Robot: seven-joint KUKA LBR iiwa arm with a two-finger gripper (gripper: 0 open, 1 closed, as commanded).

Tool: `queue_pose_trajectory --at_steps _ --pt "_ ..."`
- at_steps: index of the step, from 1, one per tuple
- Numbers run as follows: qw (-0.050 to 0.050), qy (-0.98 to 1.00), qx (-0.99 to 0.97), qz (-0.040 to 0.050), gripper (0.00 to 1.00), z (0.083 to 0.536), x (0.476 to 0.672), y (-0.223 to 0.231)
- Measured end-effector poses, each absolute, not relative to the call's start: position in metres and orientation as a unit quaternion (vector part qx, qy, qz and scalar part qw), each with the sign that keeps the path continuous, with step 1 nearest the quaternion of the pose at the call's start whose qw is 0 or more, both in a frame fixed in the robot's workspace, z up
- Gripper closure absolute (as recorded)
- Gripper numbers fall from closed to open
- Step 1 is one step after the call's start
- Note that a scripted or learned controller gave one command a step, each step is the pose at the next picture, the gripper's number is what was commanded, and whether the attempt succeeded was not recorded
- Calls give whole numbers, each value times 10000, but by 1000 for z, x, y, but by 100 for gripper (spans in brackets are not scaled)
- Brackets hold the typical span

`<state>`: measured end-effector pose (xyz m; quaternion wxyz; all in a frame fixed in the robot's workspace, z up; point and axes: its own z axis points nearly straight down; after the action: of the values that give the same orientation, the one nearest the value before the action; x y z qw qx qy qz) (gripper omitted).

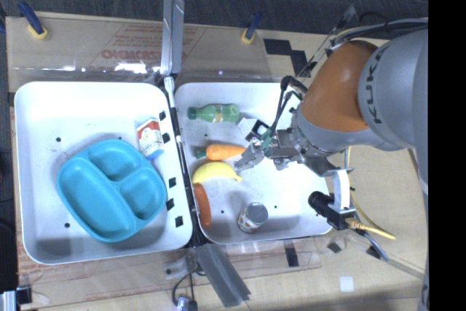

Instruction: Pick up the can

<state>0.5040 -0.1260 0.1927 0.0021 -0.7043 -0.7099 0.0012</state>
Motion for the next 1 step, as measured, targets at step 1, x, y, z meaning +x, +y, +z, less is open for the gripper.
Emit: queue_pose_trajectory --at_steps 1 --pt "21 -6560 -7548 12 0 127 476 -167"
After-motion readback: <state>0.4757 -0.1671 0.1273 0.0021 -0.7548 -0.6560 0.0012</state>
